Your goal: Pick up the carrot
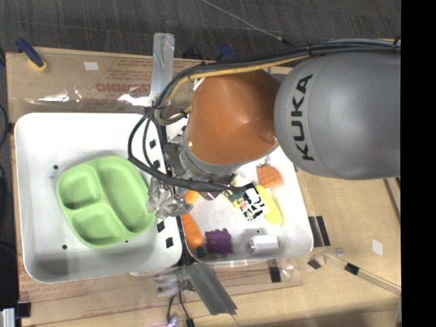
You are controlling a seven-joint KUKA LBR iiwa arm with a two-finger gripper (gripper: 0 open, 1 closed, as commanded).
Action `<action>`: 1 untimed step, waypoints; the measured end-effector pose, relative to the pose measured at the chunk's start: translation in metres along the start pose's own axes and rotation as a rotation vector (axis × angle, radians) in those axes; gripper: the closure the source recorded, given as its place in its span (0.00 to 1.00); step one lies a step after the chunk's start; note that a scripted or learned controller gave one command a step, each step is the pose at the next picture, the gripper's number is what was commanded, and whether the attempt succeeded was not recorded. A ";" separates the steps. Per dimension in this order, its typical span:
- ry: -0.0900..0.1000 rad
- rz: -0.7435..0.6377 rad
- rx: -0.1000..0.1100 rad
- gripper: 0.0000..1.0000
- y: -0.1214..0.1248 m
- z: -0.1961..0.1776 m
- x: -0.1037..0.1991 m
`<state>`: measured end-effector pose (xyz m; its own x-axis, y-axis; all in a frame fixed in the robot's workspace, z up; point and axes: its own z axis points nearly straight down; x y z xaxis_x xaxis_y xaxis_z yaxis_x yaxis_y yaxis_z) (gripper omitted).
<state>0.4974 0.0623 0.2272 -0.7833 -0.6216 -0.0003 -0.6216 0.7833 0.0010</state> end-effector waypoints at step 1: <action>-0.003 -0.207 0.005 1.00 -0.033 -0.065 0.026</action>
<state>0.4979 0.0206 0.2918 -0.6392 -0.7691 -0.0034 -0.7691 0.6392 -0.0044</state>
